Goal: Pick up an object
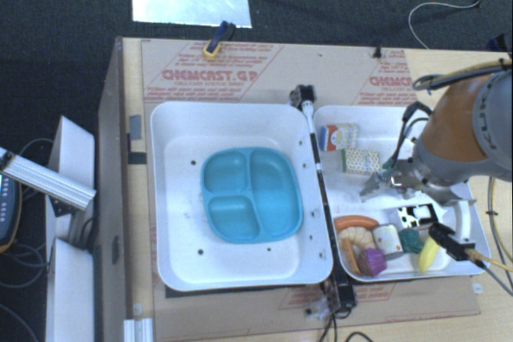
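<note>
Apparently early: nothing lifted yet. Tool (375, 187) hovering low in right bin (353, 114), grip state impossible to tell. Candidate objects at lower right: sausage (355, 222), purple toy (372, 260), banana (429, 253).

The arm (481, 120) is a thick, rounded tube with a smooth grey shell and a broad orange band (449, 124) wrapped around it above the wrist. Below the band the body narrows into a grey wrist section, and dark thin cables (407, 124) loop along its side. At the end sits a small metal-grey gripper (377, 184) with slim, pointed parts, too small to make out in detail.
</note>
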Motion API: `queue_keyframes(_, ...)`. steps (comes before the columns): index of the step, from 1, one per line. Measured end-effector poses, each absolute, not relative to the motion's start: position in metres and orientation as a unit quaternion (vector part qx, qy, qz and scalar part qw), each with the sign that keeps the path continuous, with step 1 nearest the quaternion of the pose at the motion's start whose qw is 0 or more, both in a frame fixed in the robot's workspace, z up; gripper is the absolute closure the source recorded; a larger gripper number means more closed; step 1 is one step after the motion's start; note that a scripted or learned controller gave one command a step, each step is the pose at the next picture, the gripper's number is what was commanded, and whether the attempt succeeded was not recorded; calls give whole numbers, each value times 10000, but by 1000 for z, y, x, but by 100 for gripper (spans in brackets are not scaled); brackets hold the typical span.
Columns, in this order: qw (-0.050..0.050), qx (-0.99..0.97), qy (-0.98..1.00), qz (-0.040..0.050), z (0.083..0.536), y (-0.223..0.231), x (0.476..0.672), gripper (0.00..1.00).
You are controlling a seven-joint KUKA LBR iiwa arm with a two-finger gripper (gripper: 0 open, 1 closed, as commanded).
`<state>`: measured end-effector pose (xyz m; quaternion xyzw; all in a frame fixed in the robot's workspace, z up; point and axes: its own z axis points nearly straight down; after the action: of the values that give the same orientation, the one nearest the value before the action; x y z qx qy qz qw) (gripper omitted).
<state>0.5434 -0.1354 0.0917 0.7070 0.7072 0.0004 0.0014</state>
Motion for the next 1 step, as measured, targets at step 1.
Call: queue_keyframes(1, 16, 7057, 7085, 17, 186, -77, 586, 0)
